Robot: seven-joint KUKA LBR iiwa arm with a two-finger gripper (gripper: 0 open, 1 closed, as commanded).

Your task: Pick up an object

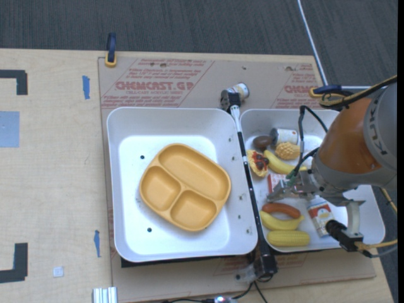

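Observation:
The right bin (374, 229) holds several toy foods. A banana (278, 162) and a knobbly yellow piece (288, 150) lie at its back. A red sausage (281, 209) rests on a second banana (276, 221), with a corn cob (289, 237) at the front. A small white bottle with a red label (320, 217) lies by the wrist. My gripper (287, 189) hangs low over the bin's middle, just above the sausage and beside a red-and-white packet (273, 182). I see nothing held in it.
The left bin (126, 169) carries an orange three-compartment plate (184, 187). A brown piece (261, 142), a white can (288, 135) and a red-and-yellow piece (257, 163) sit at the right bin's back left. A black divider (247, 182) runs between the bins.

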